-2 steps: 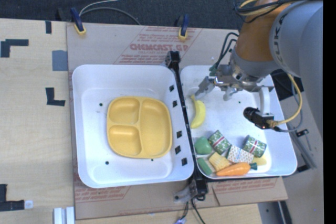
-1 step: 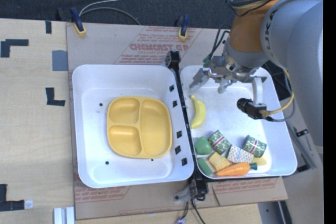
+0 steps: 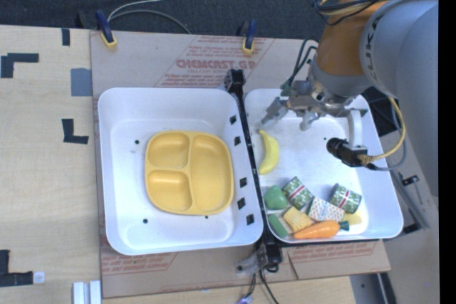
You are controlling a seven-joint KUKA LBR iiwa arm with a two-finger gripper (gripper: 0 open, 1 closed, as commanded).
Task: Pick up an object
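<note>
Nearest target is the banana (image 3: 268, 152), lying against the left wall of the right bin (image 3: 381, 189), clear of the toy pile at the bin's front. Gripper (image 3: 292, 112) hovers just above and right of it, fingers (image 3: 273, 110) spread wide, nothing between them. You'll want to straddle its short width, not its length. Watch the divider wall. The yellow tray (image 3: 189, 172) in the left bin (image 3: 114, 153) is too wide to grasp.

bench: cardboard sheet (image 3: 214, 60) under bins | 2 clamps (image 3: 107, 30) at far edge | cable (image 3: 153, 0) on dark floor
</note>
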